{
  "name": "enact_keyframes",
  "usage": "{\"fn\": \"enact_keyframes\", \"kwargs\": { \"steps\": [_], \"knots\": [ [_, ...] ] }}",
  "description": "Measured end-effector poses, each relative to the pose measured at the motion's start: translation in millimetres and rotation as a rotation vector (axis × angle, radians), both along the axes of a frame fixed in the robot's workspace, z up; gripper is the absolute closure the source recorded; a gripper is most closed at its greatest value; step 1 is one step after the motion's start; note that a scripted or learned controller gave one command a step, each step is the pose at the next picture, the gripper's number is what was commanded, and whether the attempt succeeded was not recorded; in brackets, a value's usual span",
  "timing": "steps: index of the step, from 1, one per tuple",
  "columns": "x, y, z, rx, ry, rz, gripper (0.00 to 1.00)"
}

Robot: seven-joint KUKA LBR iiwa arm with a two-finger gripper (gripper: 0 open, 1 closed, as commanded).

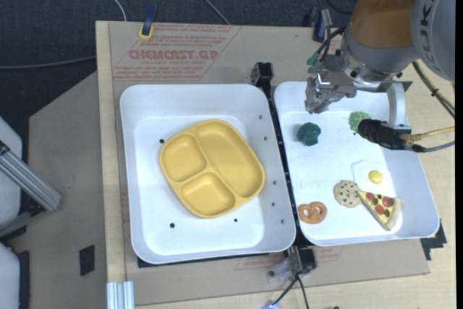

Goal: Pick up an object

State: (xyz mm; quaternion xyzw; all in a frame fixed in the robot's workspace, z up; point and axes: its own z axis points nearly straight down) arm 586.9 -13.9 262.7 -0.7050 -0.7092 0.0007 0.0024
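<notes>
The tool [320, 99] hangs over the back left corner of the right bin [427, 221], fingers pointing down. From where I stand they look close together with nothing between them, though I can't say for sure how far open they are. The nearest pick is the dark broccoli [309, 133], which lies just in front of the tool and a touch to the left, apart from it. It is a round lump with no long axis to speak of, so the approach angle should matter little; my guess is the tool needs to slide toward the front of the bin and drop. A lighter green floret [359, 119] sits near the tool's other side, close to a black fitting [381, 134] on the arm.

Further forward in the same bin lie an egg [374, 176], a cookie [347, 193], a pizza slice [382, 208] and a pretzel [312, 212], all well apart from the tool. The left bin [137, 177] carries a yellow tray [211, 167] with three compartments. Both bins rest on a brown board [181, 51] over the surface, with dark carpet [58, 11] and loose cables beyond
</notes>
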Motion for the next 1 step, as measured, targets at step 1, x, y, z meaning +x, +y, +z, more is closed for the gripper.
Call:
{"fn": "enact_keyframes", "kwargs": {
  "steps": [1],
  "knots": [
    [10.1, 55.5, -19.2, 0.0, 0.0, 0.0, 1.0]
  ]
}}
